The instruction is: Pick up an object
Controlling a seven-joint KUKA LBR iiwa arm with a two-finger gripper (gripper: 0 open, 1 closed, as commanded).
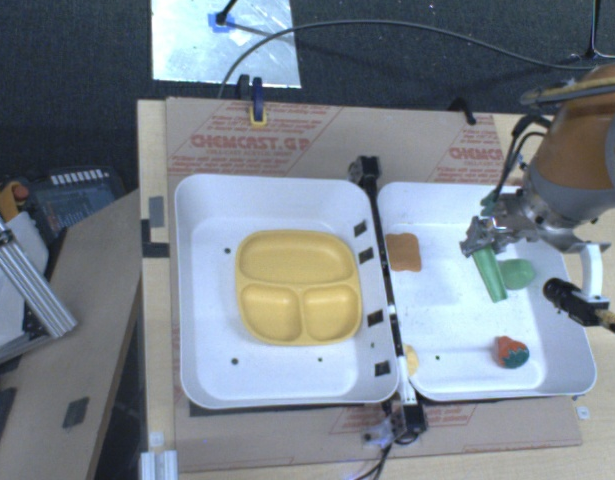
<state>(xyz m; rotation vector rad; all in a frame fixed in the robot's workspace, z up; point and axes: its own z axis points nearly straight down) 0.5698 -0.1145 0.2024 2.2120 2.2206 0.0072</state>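
My gripper [484, 246] is over the right bin [457, 383], toward its far right side. Its fingers are shut on the top end of a dark green stick-shaped object [491, 274], which slants down from them. A paler green rounded object [518, 272] lies just to the right of the stick. A brown toast-like piece [403, 252] rests by the bin's left wall. Near the front right corner is a red object with a green tip [510, 352]. A small yellow piece [411, 360] lies at the front left edge.
The left bin [202, 268] holds a yellow divided plate [298, 286]. A black divider with clips [379, 278] runs between the bins. A black part of the arm [575, 301] reaches over the right bin's right rim. Bench clutter stands far left.
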